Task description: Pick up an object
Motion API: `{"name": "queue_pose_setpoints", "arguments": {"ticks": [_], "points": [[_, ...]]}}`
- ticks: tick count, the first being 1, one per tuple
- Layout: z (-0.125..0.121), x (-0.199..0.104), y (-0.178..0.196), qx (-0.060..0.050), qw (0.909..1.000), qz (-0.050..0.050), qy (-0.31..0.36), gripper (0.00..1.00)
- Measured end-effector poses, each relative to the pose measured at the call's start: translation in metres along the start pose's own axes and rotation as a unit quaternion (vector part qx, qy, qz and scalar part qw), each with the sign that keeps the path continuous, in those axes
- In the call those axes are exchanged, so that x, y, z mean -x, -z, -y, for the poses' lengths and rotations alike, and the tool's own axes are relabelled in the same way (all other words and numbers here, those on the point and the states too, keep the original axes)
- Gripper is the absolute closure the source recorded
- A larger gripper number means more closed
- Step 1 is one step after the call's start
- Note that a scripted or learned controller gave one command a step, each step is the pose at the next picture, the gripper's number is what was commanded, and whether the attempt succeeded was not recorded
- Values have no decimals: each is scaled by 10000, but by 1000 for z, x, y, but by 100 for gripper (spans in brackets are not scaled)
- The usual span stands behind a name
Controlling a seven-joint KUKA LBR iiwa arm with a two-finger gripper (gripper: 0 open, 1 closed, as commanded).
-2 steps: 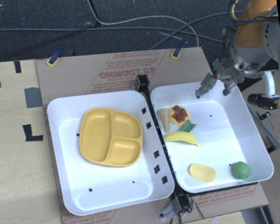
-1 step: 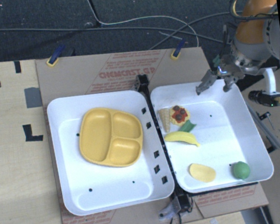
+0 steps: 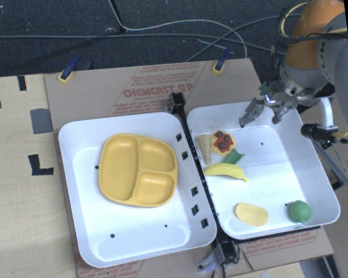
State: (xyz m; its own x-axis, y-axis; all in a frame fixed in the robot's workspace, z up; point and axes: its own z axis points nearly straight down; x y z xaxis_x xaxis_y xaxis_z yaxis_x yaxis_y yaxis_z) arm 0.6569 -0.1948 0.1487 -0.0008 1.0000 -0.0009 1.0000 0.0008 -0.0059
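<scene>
Green ball (image 3: 299, 211) and yellow chip (image 3: 252, 214) sit untouched; gripper (image 3: 264, 112) hangs spread over the right bin's (image 3: 305, 169) back edge, needs to pick a target and descend.

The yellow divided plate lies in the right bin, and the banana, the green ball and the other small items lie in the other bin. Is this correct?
Not quite. The camera view shows the plate in the left bin; the banana, ball and other items lie in the right bin.
</scene>
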Motion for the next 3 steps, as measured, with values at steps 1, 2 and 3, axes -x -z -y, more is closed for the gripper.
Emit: {"name": "queue_pose_setpoints", "arguments": {"ticks": [1, 2, 3], "points": [[5, 9, -58, -6, 10000, 0, -1, 0], [4, 8, -63, 33, 10000, 11, 6, 0], [3, 8, -51, 52, 10000, 24, 15, 100]]}}
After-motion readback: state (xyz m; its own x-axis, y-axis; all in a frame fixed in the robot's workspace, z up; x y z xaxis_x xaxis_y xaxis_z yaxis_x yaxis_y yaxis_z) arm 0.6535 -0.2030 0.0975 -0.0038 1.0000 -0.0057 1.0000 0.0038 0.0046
